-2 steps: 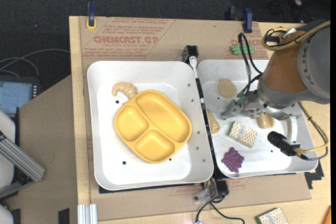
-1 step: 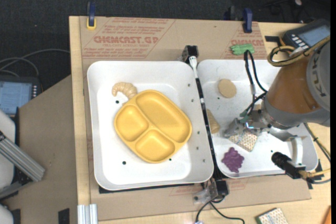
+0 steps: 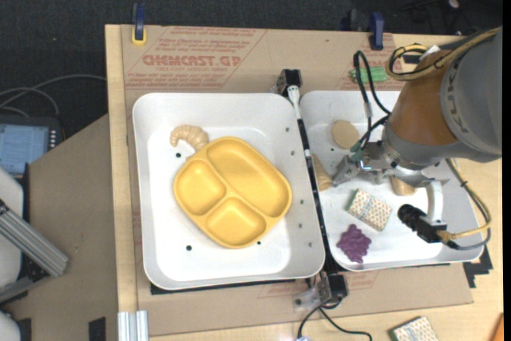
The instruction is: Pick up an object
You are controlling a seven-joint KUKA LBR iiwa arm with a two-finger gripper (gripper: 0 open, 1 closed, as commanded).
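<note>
Right now the grey arm's gripper (image 3: 369, 164) is low in the right white bin (image 3: 447, 251), and whether it is clenched or released I cannot tell. Just beside it lies a small patterned block (image 3: 370, 208), and near that a purple grape bunch (image 3: 354, 242). The block looks light and stiff; probably its two flat sides give the best hold.

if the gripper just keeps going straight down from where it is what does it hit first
Probably the bare floor of the right bin. The gripper hangs above the patterned block, beside the tan round piece, though depth is unclear.
</note>
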